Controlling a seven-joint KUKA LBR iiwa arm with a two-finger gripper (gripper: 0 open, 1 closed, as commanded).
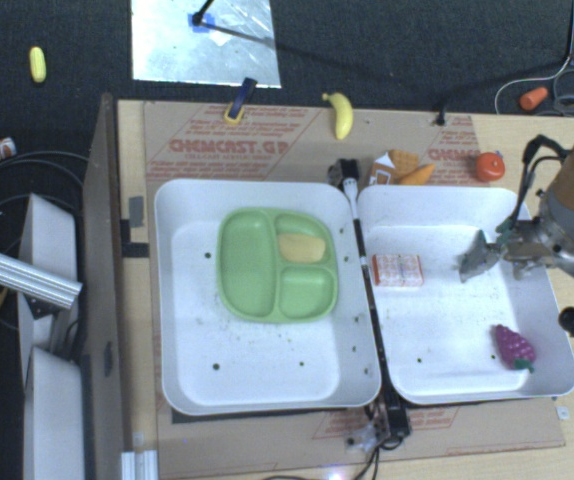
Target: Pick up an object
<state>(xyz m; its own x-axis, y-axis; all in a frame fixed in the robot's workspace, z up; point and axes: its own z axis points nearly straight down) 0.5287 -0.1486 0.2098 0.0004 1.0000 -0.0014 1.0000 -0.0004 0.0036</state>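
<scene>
Right bin (437, 378): bare floor around its middle.
Hand (474, 258): near the bin's 2 o'clock corner; grip unclear.
Red-and-white box (398, 269): 9 o'clock of hand.
Purple grapes (514, 347): 5 o'clock.

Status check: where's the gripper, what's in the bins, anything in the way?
Gripper over right bin, nothing held. Nearest: red-white box; purple grapes near corner. Path to box clear.

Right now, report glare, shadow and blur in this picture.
Camera view: the two white bins look bright and washed out; the foil sheet on the dark floor glints; the gripper looks soft; the grapes cast only a faint shadow.
</scene>
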